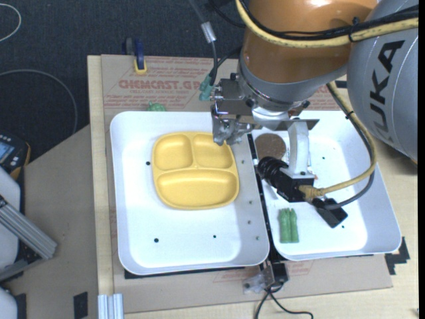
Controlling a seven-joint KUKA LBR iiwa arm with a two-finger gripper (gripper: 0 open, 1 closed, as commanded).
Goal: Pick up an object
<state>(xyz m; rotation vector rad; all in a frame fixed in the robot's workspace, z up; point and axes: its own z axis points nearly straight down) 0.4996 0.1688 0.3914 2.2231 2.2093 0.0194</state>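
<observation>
A yellow divided plate [194, 170] lies in the left bin [133, 198], toward its back. In the right bin [372, 224] a small green pod-like piece [288, 224] lies near the front left, and a brown round thing [269, 145] sits at the back left, partly hidden by the wrist. My gripper [223, 133] hangs over the plate's back right corner, beside the wall between the two bins. The arm's orange band and grey body cover the back of the right bin.
Both bins rest on a brown board [166, 78] with red lettering. A blue and yellow clamp [139, 55] stands at the board's back left edge. A small green scrap [156, 107] lies just behind the left bin.
</observation>
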